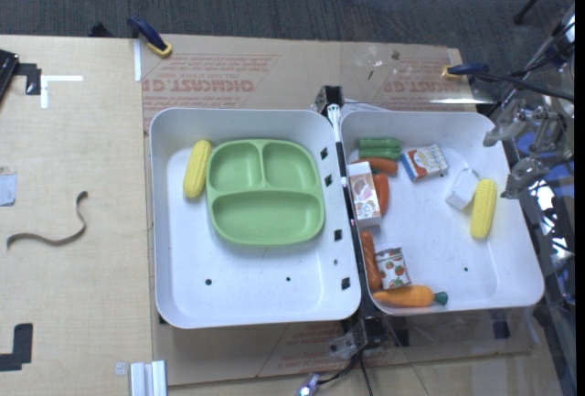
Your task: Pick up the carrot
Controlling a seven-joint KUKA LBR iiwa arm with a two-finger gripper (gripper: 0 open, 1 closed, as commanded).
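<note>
The carrot (407, 297), orange with a small green stub at its right end, lies along the front wall of the right bin (512, 280). It rests just below a small printed carton (391, 268). My gripper (521, 161) hangs at the right bin's right rim, well behind and to the right of the carrot, near a yellow corn cob (483, 208). Nothing of the carrot is near it.
The right bin also holds a green vegetable (379, 145), orange pieces (368, 250), a tall white carton (364, 195), a small snack box (425, 163) and a white block (462, 191). The left bin (174, 284) holds a green divided plate (265, 191) and another corn cob (196, 168).
</note>
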